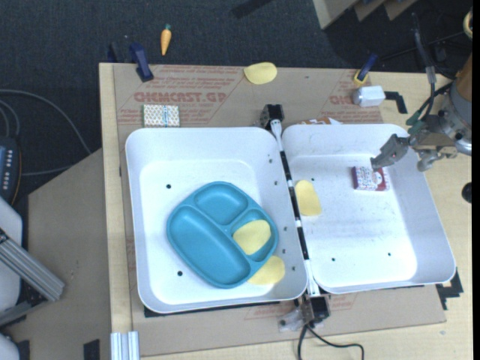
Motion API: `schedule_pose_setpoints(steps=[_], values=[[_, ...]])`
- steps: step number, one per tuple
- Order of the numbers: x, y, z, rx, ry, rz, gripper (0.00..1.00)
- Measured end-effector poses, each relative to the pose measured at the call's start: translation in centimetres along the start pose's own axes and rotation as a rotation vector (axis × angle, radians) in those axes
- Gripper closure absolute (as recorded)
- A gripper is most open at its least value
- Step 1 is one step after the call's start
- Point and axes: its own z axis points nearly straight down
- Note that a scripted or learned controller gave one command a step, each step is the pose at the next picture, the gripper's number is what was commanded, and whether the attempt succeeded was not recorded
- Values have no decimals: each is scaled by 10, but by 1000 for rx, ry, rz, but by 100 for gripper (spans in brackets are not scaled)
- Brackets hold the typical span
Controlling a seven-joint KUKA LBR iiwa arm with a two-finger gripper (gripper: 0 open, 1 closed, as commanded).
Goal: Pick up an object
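Grey metal hand point(393, 153) above small red-and-white packet point(370, 178), grip unclear, glossy blue divided tray point(214, 235) holding smooth yellow oval point(253, 235)

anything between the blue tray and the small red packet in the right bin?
Yes, in the camera view: a yellow piece lies between the blue tray and the red packet, at the right bin's left edge by the divider.
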Motion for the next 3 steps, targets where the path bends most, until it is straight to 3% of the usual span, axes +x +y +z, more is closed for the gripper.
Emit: schedule_pose_setpoints(steps=[1,2,3], values=[[53,31,77,6,3,-3,0],[50,55,169,7,2,0,0],[13,-6,197,5,0,3,0]])
